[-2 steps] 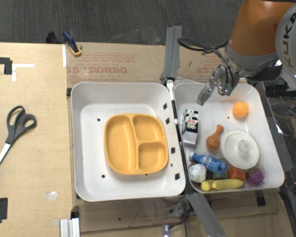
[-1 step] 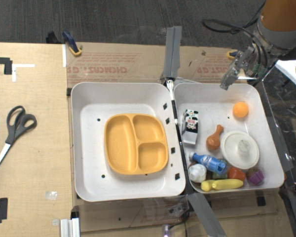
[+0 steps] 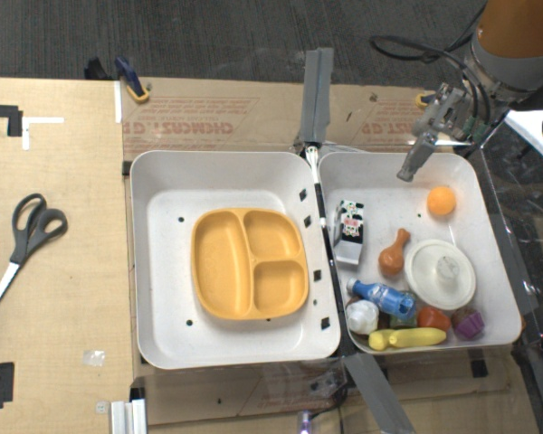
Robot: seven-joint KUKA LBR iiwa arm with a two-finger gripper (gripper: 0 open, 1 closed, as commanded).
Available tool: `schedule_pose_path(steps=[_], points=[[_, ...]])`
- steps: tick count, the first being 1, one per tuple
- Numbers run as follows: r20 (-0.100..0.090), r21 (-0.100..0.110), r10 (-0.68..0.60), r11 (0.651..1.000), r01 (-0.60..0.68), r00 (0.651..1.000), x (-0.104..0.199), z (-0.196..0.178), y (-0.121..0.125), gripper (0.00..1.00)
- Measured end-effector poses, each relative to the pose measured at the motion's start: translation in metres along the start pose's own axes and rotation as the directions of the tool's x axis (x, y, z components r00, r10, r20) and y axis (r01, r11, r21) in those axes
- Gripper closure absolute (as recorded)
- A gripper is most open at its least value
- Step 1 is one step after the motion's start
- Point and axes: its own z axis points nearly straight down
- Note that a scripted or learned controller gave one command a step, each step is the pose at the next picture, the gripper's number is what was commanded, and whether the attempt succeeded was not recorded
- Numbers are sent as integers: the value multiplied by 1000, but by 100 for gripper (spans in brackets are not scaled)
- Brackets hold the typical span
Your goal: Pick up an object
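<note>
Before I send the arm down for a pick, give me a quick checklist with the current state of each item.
1. Gripper above the right bin, over its far edge: ok.
2. Nothing between the jaws: ok.
3. Jaws open enough for a pick: cannot tell.
4. Orange ball lies apart from the other items: ok.
5. Yellow banana crowded by the blue bottle: not ok.
6. Yellow tray alone in the left bin: ok.
</note>
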Motion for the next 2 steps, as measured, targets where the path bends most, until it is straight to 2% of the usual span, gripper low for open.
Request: schedule_pose_path(steps=[1, 2], points=[[-2, 1, 127, 992, -127, 992, 3, 100, -90, 0], [1, -1, 86, 996, -86, 996, -6, 230, -53, 0]])
